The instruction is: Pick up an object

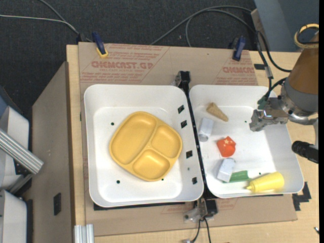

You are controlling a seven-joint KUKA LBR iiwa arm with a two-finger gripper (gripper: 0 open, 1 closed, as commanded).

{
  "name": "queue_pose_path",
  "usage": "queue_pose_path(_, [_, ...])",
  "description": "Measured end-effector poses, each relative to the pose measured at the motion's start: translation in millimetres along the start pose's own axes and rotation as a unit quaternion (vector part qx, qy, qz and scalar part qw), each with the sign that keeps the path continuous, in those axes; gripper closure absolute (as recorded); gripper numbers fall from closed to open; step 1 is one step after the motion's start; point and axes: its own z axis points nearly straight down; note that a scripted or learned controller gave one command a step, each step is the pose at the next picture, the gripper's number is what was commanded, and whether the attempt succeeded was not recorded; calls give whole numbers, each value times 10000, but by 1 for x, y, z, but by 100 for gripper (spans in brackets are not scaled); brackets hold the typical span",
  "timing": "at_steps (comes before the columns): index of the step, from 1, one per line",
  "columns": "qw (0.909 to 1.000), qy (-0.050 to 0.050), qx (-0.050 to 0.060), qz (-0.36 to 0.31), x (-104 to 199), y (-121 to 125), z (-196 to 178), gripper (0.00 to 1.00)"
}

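Note:
The right bin [283, 151] holds a tan wedge [217, 111], a pale grey block [206, 128], a red pepper-like toy [227, 146], a grey-white block [225, 169], a green piece [239, 176] and a yellow squeeze bottle [266, 182]. My gripper [258, 121] hovers over the right bin's upper right part, to the right of the tan wedge, and I see nothing between its fingers. The orange-banded wrist [306, 75] rises behind it.
In the left bin [96, 135] lies a yellow divided plate [146, 146]. Both bins sit on a cardboard sheet [126, 59] held by two blue clamps. Cables run over the dark floor at the back. A black fixture [183, 78] marks the top of the divide.

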Motion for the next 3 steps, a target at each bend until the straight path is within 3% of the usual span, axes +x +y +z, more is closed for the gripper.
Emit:
queue_pose_path(1, [10000, 8, 34, 4, 0, 0, 3, 100])
queue_pose_path(3, [10000, 15, 34, -22, 93, 41, -3, 100])
